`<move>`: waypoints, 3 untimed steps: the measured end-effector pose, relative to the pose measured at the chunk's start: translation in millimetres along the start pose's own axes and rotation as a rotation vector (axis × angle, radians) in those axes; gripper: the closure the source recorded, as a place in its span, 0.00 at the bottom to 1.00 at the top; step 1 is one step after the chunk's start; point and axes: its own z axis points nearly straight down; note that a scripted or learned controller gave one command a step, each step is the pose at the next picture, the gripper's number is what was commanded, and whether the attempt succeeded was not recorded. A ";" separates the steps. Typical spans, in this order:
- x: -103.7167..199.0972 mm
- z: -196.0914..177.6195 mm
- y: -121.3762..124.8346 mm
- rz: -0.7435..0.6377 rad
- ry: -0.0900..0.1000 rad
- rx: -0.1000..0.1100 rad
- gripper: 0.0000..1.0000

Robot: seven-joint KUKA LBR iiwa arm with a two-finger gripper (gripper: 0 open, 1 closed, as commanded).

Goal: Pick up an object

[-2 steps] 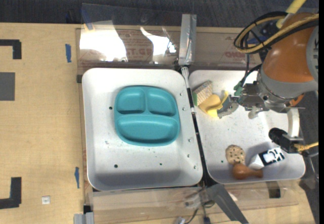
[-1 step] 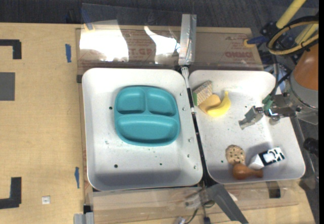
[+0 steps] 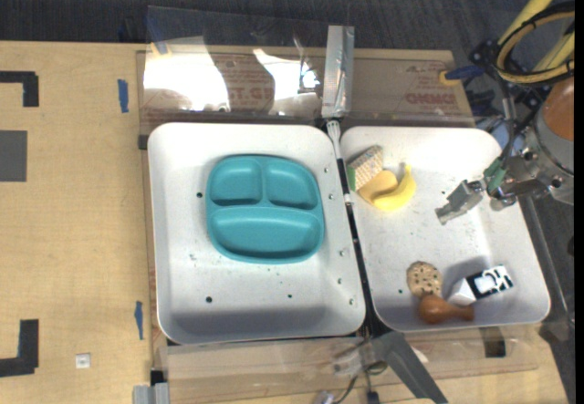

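Observation:
My gripper hangs over the right bin, near its right middle, on the grey arm that comes in from the right. Nothing shows in its grasp. A yellow banana-shaped toy lies to its left, by the bin's upper left corner, touching a tan sandwich-like block. Toward the bin's front lie a round speckled cookie, a brown pear-shaped piece and a small black and white object.
The left bin holds a teal divided plate. A ridge between the bins separates them. Clear plastic sheeting and cardboard lie behind. Yellow and black cables hang at the upper right.

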 end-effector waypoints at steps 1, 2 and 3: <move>44.9 100.2 28.2 -0.146 0.004 0.011 0.00; 16.8 124.5 0.8 0.091 0.003 0.008 0.00; -16.6 220.4 46.0 0.230 0.000 -0.003 0.00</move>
